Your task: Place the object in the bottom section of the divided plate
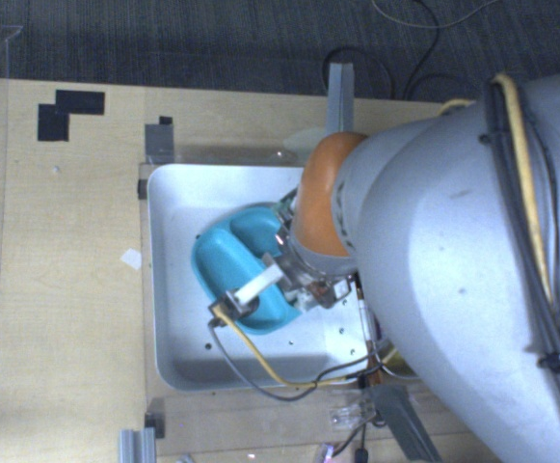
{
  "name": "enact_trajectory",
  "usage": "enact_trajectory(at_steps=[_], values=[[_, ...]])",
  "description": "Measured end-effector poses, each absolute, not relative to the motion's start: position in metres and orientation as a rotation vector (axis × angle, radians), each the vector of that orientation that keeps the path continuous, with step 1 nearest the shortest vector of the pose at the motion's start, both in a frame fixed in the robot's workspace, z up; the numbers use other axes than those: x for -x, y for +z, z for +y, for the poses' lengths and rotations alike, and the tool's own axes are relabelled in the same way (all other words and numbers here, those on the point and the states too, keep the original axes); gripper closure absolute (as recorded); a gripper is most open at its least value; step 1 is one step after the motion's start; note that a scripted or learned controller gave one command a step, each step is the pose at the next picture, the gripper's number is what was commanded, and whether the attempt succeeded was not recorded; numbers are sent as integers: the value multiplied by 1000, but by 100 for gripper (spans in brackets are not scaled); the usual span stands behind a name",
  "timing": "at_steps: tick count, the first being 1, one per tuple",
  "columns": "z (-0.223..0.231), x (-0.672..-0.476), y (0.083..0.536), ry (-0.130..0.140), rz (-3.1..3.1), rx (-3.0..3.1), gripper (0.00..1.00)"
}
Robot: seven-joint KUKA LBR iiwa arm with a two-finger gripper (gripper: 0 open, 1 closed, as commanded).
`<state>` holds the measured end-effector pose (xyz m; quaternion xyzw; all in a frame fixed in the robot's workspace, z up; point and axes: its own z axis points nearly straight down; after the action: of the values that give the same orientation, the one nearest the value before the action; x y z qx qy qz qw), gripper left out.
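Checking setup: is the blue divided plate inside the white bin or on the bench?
Inside. The blue plate lies within the walls of the white bin; the arm hides its right part.

The divided plate (pixel 226 257) is blue, the bin (pixel 175 350) white, the arm (pixel 472 258) grey.

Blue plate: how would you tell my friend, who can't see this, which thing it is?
Find the big grey arm on the right, then the white bin just left of it. The plate lies in that bin, partly under the arm's orange band. It is the only bright blue thing there, rounded, with a ridge dividing it.
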<state>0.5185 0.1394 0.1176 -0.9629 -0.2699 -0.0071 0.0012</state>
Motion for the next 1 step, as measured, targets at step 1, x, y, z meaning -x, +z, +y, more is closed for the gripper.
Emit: enact_trajectory(at_steps=[1], values=[[82,-570,185,-5,-649,3072,100]])
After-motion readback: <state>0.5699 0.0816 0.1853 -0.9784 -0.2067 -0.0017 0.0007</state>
